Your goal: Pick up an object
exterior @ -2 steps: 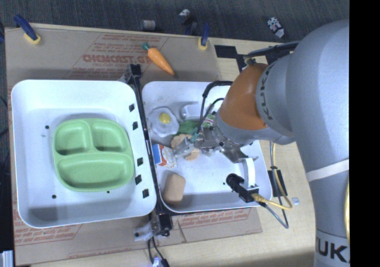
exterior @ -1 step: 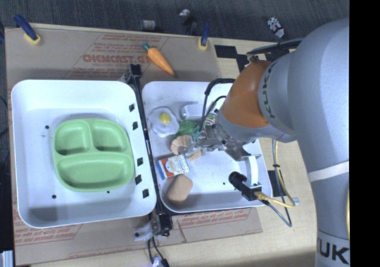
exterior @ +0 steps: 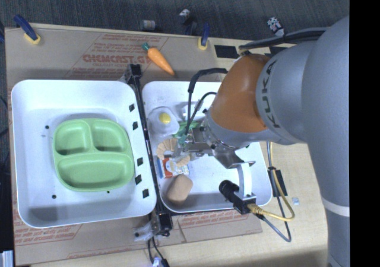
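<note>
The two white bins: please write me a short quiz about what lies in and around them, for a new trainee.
1. True or false: the green divided plate lies in the left bin.
2. Where is the toy carrot?
A. in the right bin
B. on the cardboard behind the bins
C. on the green plate
3. Fill in the missing word: the arm, with its orange band, reaches over the ____ bin.

Key:
1. True
2. B
3. right; there it hangs above a toy fried egg and a brown bread-like piece.
</note>
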Robot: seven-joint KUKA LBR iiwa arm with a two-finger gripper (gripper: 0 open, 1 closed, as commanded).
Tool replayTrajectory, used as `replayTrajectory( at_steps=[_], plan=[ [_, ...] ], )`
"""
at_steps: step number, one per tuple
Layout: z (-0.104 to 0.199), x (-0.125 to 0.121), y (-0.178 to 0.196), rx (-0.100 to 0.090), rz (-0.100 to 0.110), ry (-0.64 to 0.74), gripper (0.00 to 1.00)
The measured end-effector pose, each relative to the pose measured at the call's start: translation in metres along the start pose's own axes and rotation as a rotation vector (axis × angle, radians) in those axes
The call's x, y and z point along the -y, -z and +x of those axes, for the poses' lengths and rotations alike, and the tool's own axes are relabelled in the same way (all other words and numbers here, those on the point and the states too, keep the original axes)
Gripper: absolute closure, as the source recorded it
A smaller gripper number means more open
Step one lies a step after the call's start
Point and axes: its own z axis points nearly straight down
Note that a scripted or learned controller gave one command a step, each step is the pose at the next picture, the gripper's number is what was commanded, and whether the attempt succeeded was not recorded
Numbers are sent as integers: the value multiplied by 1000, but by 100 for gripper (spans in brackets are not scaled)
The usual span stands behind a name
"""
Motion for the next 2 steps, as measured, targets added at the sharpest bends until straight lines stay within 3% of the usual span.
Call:
replayTrajectory(
  at_steps=[1,2],
  plan=[
    [0,-1,10,0,-1,3,100],
    [29,8,0,0,1,-1,100]
  ],
)
